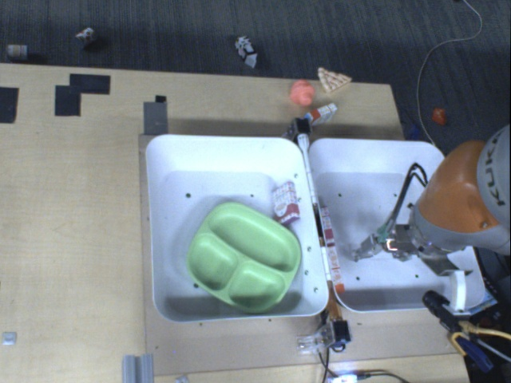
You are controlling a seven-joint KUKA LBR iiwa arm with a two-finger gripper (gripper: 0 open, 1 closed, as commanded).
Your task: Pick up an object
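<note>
pincer [369,249] low inside right bin [351,162], near its front edge; finger state: cannot tell, nothing visibly gripped. green divided tray [243,254] lying in left bin [172,162], toward front right corner. small red-and-white packet [285,201] just behind tray, beside bin's right wall. pink ball [302,92] at worktop [72,230] rear edge.
</note>
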